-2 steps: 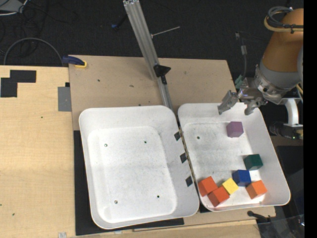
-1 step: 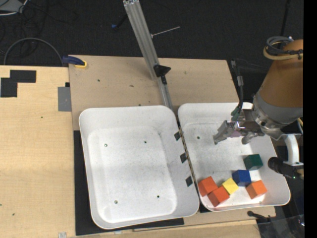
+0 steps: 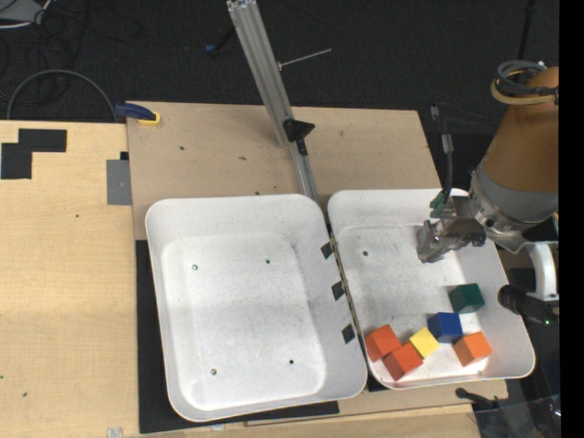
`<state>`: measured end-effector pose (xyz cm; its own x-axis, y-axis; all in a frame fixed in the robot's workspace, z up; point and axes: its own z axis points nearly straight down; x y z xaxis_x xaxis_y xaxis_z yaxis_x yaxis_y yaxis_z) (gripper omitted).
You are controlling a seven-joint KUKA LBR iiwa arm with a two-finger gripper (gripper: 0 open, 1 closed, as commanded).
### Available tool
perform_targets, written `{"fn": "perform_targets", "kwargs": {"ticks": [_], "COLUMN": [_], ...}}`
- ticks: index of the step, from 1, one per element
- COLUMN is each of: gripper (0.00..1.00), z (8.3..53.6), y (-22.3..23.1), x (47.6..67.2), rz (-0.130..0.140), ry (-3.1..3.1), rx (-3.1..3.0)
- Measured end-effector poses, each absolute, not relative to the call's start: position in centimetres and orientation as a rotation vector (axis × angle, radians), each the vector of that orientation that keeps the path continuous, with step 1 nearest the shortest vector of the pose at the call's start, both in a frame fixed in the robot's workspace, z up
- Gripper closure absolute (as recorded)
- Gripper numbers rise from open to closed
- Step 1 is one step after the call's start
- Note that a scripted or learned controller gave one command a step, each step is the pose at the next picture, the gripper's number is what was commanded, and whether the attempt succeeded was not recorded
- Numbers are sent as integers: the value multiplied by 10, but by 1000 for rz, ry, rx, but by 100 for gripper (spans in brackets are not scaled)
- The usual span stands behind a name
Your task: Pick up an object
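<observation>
Two shallow white plastic bins, left (image 3: 173,245) and right (image 3: 383,217), look smooth and matt, faintly speckled. They rest on a pale wooden bench (image 3: 219,149) with a dull, fine-grained surface. A ribbed silver metal rail (image 3: 265,62) gives a soft sheen. Small blocks, among them an orange cube (image 3: 472,347) and a yellow cube (image 3: 423,342), look smooth and matt.
</observation>
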<state>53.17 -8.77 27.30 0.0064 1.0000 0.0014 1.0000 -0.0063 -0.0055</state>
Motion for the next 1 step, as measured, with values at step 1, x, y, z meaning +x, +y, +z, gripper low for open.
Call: {"fn": "perform_targets", "kwargs": {"ticks": [1], "gripper": [100], "z": [246], "y": [-74], "x": [609], "rz": [2], "ry": [-2224], "rx": [-2219]}}
